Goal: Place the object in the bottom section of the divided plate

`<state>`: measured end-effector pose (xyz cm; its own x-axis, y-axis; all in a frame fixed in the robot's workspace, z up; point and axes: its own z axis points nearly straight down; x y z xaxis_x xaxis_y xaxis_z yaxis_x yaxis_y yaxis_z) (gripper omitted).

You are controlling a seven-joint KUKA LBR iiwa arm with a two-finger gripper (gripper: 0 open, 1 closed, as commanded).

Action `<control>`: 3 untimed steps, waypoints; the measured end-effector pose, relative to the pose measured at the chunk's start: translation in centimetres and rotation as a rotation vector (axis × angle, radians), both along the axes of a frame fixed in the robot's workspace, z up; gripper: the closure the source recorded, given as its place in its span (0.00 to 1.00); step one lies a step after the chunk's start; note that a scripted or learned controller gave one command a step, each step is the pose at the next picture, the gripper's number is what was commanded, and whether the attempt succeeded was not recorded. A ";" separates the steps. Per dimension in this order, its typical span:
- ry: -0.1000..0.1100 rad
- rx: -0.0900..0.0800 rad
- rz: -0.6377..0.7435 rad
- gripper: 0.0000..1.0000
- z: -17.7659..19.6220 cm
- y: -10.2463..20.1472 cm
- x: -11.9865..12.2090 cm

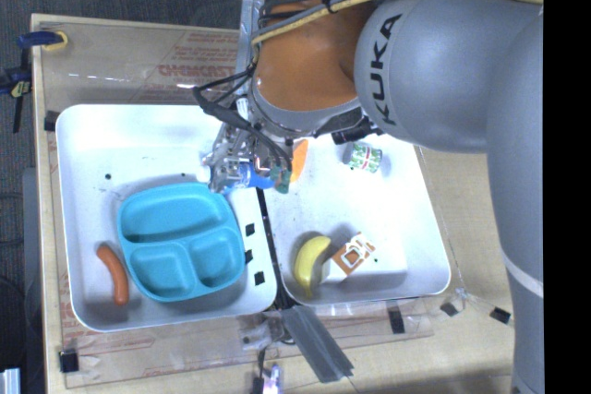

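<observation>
The big grey arm (443, 60) fills the upper right of the frame and is the thing closest to us. Its hand (242, 166) hangs low near the middle of the frame, over the edge where the two white bins meet. I cannot tell if the hand is open or closed, or if it has anything in it. The blue divided plate (180, 240) sits in the left bin (83, 134), down and to the left of the hand, and very near it. The plate's bottom part is the side toward the lower edge of the frame. An orange sausage (114, 272) lies just left of the plate, its long side running up and down. A yellow banana (311, 259) lies in the right bin (420, 226), down and right of the hand. I think the next move must go down and left to reach the plate.
</observation>
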<state>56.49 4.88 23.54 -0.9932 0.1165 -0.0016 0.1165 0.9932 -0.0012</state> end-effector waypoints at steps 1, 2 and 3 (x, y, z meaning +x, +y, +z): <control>-0.001 0.000 0.007 1.00 3.5 4.5 0.3; -0.002 0.001 0.120 1.00 5.5 3.1 2.5; 0.002 0.001 0.205 1.00 -2.3 1.8 -2.0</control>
<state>54.53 6.64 21.29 -0.9961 -0.0885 0.0001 -0.0885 0.9961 -0.0004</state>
